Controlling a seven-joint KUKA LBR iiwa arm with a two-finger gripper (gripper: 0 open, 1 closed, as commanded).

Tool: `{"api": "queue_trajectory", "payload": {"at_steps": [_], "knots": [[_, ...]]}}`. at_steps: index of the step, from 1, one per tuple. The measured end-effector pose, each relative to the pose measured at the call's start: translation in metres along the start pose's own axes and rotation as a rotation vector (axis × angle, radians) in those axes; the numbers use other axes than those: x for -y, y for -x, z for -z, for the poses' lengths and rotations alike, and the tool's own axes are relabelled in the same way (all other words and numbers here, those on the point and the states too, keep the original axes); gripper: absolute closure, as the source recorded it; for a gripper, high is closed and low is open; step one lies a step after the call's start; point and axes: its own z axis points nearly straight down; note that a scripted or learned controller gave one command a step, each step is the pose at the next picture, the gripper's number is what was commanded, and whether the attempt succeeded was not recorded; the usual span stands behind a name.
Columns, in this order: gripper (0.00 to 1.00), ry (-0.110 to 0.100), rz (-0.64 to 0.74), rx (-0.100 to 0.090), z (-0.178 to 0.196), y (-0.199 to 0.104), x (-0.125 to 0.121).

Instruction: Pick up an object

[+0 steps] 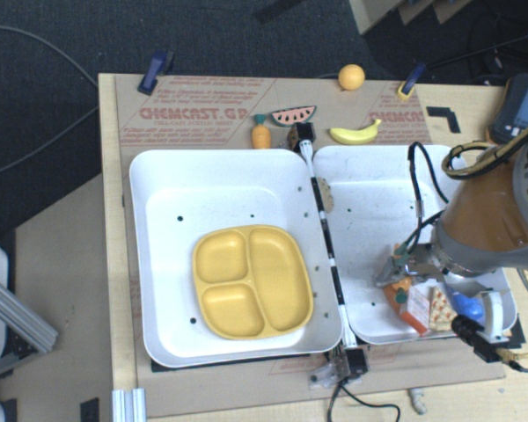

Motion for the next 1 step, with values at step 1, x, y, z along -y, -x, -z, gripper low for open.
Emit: {"api": "queue_trajectory", "payload": {"at_steps": [1], "knots": [[1.00, 0.000, 0.003, 0.000, 0.0901, -0.0530, -0.0313]]}}
